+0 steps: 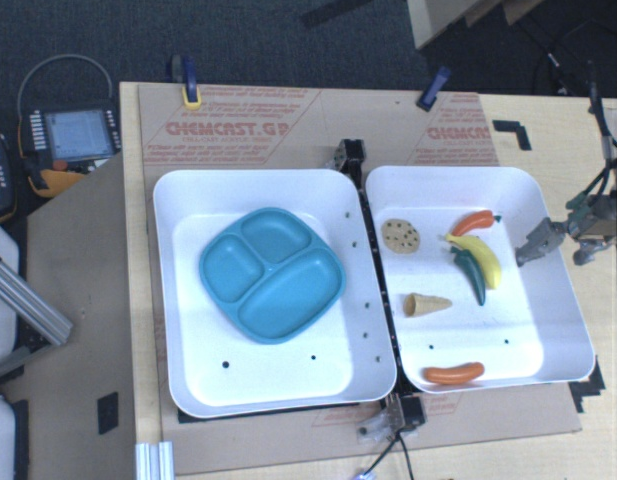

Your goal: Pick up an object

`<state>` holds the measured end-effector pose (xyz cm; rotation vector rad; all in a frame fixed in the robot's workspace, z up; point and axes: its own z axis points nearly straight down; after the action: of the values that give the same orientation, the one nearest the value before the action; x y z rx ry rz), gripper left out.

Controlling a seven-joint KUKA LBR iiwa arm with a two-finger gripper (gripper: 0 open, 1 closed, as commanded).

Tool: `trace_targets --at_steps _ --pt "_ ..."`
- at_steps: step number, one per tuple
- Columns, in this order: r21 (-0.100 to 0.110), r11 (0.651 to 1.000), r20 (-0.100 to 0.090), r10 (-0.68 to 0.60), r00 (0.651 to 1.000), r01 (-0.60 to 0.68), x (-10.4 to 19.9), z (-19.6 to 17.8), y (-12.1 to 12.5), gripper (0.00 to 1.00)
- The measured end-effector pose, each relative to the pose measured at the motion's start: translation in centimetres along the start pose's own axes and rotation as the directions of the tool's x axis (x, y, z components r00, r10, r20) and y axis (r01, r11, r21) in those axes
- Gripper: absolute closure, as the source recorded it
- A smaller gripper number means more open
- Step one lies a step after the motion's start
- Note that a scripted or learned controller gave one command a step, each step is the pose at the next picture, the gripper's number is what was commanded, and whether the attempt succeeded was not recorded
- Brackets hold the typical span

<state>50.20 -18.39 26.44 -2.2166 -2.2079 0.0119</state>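
Worktop [138, 268] of pale board fills most of the frame and carries two shallow white bins side by side. The left bin [178, 368] holds a blue divided plate [273, 273], the largest loose item, lying flat near its centre. The right bin [558, 338] holds the smaller candidates for the pick: a yellow banana [481, 256] with a dark green pepper [472, 274] lying against it in the upper middle, an orange-red carrot-like piece [475, 222] just above them, a red sausage [454, 373] near the lower rim, a tan cone [426, 305] left of centre, and a round cookie [399, 235] toward the upper left of that bin. At the right edge of the frame the gripper [563, 236] sits over the right bin's right rim, at about the height of the banana, well apart from every item; nothing lies between its fingers, and how far they are spread I cannot tell from this angle. By my reading the task is at the approach step, with no grasp begun. The next move calls for choosing one target, most likely the near banana cluster, travelling leftward over it, lining the fingers across its narrow width and descending without catching the pepper alongside.
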Motion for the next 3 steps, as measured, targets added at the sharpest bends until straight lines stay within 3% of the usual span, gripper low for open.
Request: trace_targets --at_steps 1,2,3 --pt "-0.013 1.0 0.003 -0.004 1.0 0.004 0.1 -0.7 0.2 0.0" --pt "-0.008 1.0 0.001 -0.003 1.0 0.003 -0.4 4.6 1.2 0.0" --pt "-0.012 1.0 0.003 -0.004 1.0 0.004 0.0 9.7 0.3 0.0"
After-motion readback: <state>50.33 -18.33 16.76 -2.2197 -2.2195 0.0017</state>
